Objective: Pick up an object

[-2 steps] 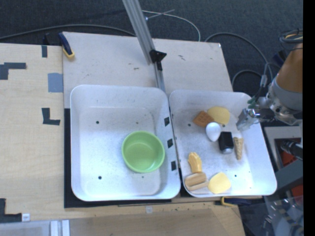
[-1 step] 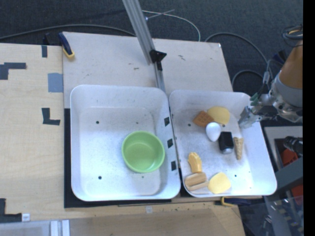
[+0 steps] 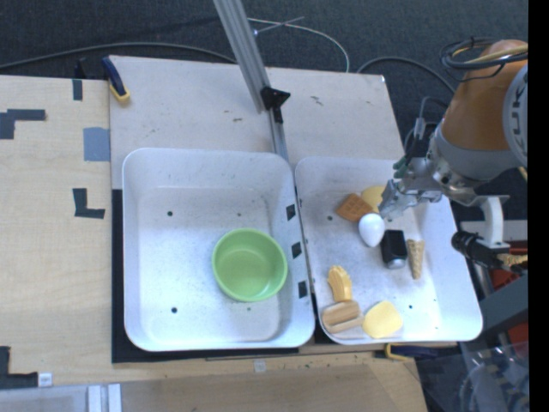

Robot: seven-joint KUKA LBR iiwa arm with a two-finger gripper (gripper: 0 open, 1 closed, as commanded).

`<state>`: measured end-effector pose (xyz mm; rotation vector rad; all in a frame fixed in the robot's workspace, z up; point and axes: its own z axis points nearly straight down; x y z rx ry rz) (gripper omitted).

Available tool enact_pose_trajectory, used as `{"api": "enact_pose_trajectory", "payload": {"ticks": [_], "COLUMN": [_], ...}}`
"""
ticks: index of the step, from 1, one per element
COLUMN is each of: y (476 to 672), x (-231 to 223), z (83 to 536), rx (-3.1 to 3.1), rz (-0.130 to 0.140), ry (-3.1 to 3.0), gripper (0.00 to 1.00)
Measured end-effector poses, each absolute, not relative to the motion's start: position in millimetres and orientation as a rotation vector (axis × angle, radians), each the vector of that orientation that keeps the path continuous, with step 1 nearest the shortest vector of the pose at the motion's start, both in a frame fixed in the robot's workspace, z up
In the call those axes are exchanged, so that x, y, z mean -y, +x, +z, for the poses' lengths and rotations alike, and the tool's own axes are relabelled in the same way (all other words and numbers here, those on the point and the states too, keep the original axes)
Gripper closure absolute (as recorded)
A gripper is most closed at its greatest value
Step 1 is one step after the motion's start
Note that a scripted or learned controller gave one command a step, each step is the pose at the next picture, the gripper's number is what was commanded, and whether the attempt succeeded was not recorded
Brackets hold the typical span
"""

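The white egg-shaped object (image 3: 371, 229) lies near the middle of the right bin (image 3: 455, 303), with the gripper (image 3: 393, 202) just above and beside it; I cannot tell from here whether the jaws are apart or together. To my eye a clean pick needs a straight drop centred on it. The waffle-like piece (image 3: 352, 207), black block (image 3: 394, 248) and cone (image 3: 416, 257) crowd close, while the green bowl (image 3: 249, 265) sits alone in the left bin (image 3: 150, 178).

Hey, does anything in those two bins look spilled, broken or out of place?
Nothing stands out. The green bowl sits upright in the left bin; the small food items, such as the white egg, lie loose but inside the right bin. The gripper hovers above them.
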<state>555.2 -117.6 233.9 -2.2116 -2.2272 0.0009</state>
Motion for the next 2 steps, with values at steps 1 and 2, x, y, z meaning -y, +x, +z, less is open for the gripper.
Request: {"api": "enact_pose_trajectory", "payload": {"ticks": [1,2], "y": [562.2,579.3], "x": [66.6,14.6], "z": [222.6,213.5], "rx": [2.226,2.228], "rz": [0.002,0.001], "ry": [-2.212,-2.212], "gripper": [1.0,1.0]}}
